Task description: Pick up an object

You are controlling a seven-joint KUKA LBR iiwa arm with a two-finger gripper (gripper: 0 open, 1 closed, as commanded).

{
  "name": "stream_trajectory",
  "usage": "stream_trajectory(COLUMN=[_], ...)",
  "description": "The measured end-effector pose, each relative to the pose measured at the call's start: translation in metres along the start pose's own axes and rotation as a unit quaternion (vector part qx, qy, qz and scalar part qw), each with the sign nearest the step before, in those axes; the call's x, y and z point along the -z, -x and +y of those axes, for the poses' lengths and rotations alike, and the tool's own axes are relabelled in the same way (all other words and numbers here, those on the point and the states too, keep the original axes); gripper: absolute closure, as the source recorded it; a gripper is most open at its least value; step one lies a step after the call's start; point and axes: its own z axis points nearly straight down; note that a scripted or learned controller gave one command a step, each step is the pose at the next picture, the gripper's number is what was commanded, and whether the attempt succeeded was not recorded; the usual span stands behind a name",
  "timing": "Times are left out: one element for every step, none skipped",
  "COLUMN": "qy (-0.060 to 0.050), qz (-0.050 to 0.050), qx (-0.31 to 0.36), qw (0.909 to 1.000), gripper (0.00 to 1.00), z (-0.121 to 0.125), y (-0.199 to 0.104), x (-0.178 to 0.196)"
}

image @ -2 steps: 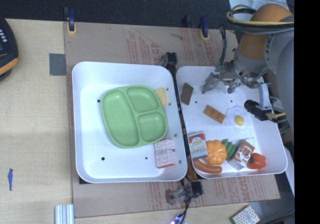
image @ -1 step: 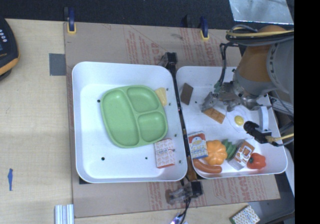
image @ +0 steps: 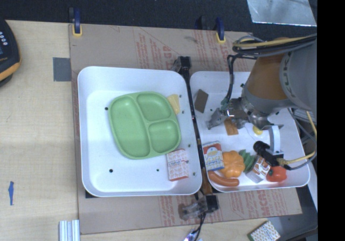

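My gripper (image: 218, 119) is low in the right bin (image: 302, 143), near its left middle, with the grey arm and orange band (image: 267, 81) behind it. A small orange-brown piece (image: 232, 128) lies just right of the gripper's tip. A grey-brown card (image: 200, 100) lies just up and left of the gripper. Along the bin's front are a red and white carton (image: 213, 157), an orange pepper (image: 233, 163), a sausage (image: 223, 181), a small carton (image: 261, 169) and a red tomato (image: 276, 175).
The left bin (image: 91, 143) holds a green divided plate (image: 144, 124), a yellow piece (image: 173, 104) at the plate's upper right and a small red and white packet (image: 177, 164). Cables (image: 269, 43) loop over the arm.
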Motion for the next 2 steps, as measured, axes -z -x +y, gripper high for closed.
stream_trajectory(qy=[0.001, 0.005], qz=[-0.001, 0.000], qx=[0.000, 0.002], qw=[1.0000, 1.0000], gripper=[1.00, 1.00], z=[0.001, -0.017], y=[0.003, -0.064], x=[0.011, 0.106])
